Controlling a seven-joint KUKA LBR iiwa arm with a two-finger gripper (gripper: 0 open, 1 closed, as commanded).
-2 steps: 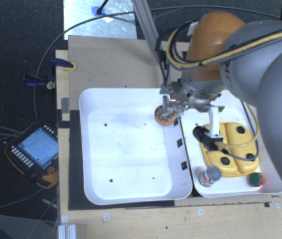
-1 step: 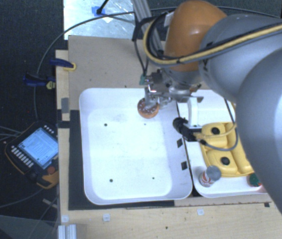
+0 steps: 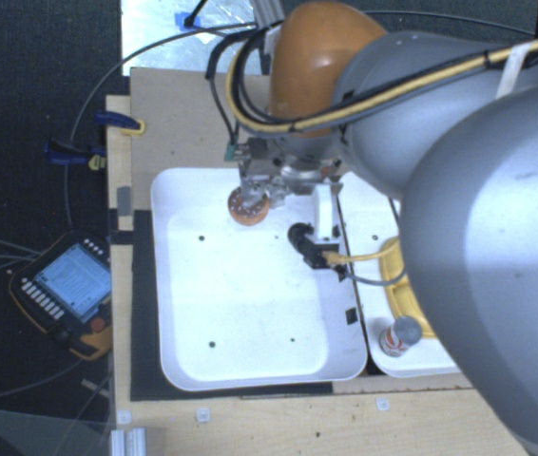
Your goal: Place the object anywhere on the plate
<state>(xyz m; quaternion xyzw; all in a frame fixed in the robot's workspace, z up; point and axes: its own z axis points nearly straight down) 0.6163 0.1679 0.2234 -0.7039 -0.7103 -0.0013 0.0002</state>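
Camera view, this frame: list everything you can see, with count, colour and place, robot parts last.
Bins: two, white, side by side on the bench.
Round object: one, brownish-orange, upper part of the left bin, under the gripper.
Plate: one, yellow, right bin, mostly hidden by the arm.
Small object: one, grey and red, right bin, beside the plate.
Handheld controller: one, orange and black with a blue screen, left of the bench.
Gripper: one, metal, over the round object.
Arm: one, grey with orange band.

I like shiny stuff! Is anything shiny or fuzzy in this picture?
Camera view: the arm's orange band carries a soft bright sheen on top; the big grey arm looks blurry because it is so close; the left white bin is evenly lit, without harsh glare.
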